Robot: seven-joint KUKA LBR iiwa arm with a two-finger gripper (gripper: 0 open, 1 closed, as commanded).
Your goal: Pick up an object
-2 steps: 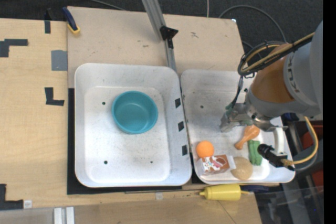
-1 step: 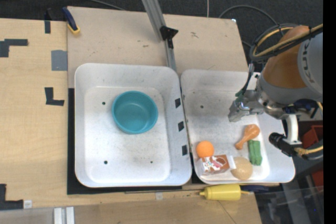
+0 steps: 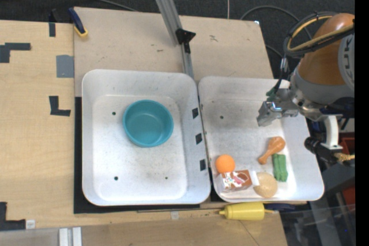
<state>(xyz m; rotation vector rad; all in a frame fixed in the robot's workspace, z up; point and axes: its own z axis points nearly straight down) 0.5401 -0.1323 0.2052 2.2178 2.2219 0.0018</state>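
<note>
My gripper point(image 3: 267, 116) hangs over the right bin point(image 3: 242, 106), in its upper right part, with nothing seen between its fingers. Below it lie an orange drumstick-shaped toy point(image 3: 271, 149) and a green piece point(image 3: 279, 167). Near the bin's front edge sit an orange ball point(image 3: 225, 163), a red and white packet point(image 3: 236, 180) and a beige round piece point(image 3: 266, 185). The left bin point(image 3: 104, 124) holds a teal bowl point(image 3: 149, 123).
A yellow bottle point(image 3: 245, 211) lies on the bench just in front of the right bin. A grey pole point(image 3: 167, 0) slants down from the top to the gap between the bins. A blue and yellow clamp point(image 3: 77, 22) sits at the bench's far left.
</note>
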